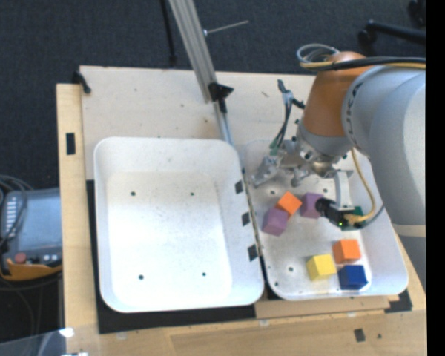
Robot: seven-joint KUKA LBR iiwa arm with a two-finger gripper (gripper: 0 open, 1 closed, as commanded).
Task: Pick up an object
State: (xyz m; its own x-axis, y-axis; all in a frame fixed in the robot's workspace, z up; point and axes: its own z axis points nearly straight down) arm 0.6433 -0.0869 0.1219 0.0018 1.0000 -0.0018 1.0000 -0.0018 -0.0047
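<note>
1. Nearest the bench's front edge, a blue cube (353, 277), a yellow cube (320, 266) and an orange cube (347, 250) are sitting together in the right bin (382, 284).
2. Further in, a second orange cube (289, 202) is lying between two purple blocks (276, 221), just below the gripper (285, 170).
3. The arm (386, 124) is hovering over the bin's far side, seemingly in the approach step; whether the jaws are open is unclear.
4. Next, it is probably needing a straight descent onto one cube.
5. The left bin (115, 154) is standing beside.
</note>
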